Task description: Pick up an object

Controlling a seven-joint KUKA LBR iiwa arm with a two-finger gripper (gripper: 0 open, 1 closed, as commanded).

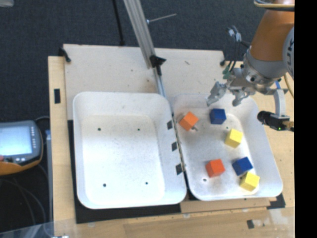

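Hovering jaws spread, nothing between, above blue cube, arm cut off right.

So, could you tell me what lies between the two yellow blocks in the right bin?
In the camera view, a blue block sits between the upper yellow block and the lower one.

One fixed camera looks down at a slant from above the bench, taking in both bins.
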